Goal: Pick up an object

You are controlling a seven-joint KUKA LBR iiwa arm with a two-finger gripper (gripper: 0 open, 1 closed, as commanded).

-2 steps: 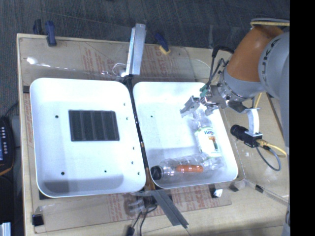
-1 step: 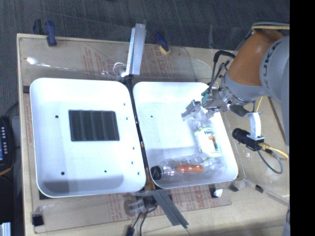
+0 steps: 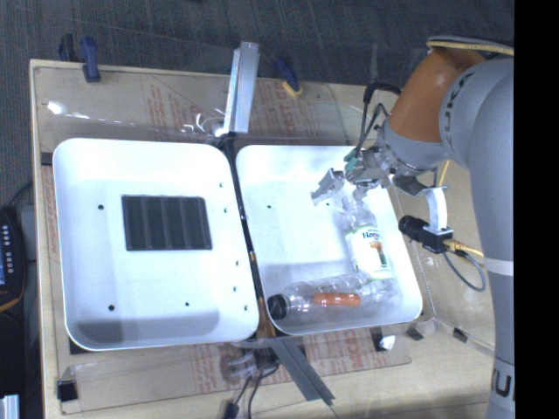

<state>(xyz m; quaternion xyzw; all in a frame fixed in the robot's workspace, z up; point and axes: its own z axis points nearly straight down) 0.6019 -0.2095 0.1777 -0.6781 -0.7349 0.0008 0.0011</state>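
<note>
Bench [image 3: 52, 103] on dark floor, two white bins side by side on it: left bin [image 3: 79, 173], right bin [image 3: 279, 173]

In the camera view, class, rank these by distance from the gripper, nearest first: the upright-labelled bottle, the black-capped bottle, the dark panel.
From the gripper:
1. Upright-labelled bottle, right bin, just below it.
2. Black-capped bottle, lying along the right bin's bottom edge.
3. Dark panel, middle of the left bin.

No legible text anywhere. Red print along the surface [image 3: 288, 369], too small to read. Label on the upright-lying bottle [image 3: 369, 250] with orange and green marks, wording unreadable.
</note>
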